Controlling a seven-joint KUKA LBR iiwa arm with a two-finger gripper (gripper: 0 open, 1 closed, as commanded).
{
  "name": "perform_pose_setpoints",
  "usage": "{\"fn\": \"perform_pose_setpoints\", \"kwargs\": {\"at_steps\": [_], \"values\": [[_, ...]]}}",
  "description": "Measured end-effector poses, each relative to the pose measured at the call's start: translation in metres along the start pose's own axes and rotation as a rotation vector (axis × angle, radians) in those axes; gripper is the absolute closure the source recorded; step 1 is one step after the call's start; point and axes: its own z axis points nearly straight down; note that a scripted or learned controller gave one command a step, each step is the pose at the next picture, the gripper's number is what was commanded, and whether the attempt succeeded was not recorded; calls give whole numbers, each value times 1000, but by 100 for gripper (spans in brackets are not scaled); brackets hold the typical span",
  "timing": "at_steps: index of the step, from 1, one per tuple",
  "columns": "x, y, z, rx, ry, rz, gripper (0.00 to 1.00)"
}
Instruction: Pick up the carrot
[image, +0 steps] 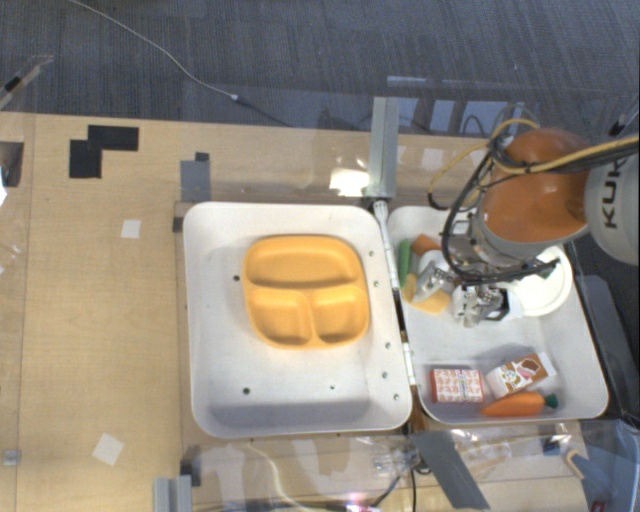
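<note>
Illumination is even, moderately bright, from overhead. The left bin (290, 410) carries a soft grey shadow along its near inner wall. A glare patch lies on the bench (100, 330) just behind the bins, near the centre post (384, 150). Focus is soft overall; fine detail on the gripper (478, 305) is smeared. Straight edges show little distortion.

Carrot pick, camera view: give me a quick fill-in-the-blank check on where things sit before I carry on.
1. The carrot lies in the ____ bin, near its front edge.
2. The yellow divided tray sits in the ____ bin.
3. Directly left of the small carton lies a ____ packet with a pattern on it.
4. The tool hangs over the right bin, ____ the carrot in this view.

Missing words: right; left; red; above
</note>
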Motion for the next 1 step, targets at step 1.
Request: {"fn": "perform_pose_setpoints", "kwargs": {"at_steps": [1], "values": [[3,3,1,0,0,-70,0]]}}
